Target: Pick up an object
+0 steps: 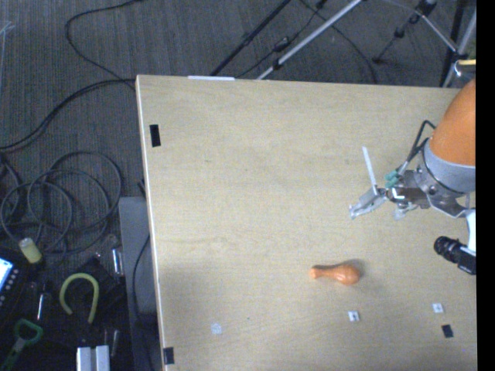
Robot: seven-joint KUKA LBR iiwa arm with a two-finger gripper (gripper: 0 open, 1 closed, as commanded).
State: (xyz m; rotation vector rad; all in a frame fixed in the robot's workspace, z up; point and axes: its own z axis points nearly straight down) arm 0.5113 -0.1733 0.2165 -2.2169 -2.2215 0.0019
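Note:
An orange, pear-shaped object (338,273) lies on its side on the tan bench top (247,192), toward the front right, narrow end pointing left. My gripper (359,182) reaches in from the right edge, a little behind the object and apart from it. Its two thin pale fingers (370,170) are spread, one pointing to the back and one to the left, so it is open with nothing between them. The grey wrist with its orange band (456,130) sits at the right edge.
Small black and white tags (353,315) dot the bench near the front right, and a black tag (155,135) sits at the back left. The bench's left edge drops to a floor with cables (62,199) and tools. Tripod legs (325,22) stand behind.

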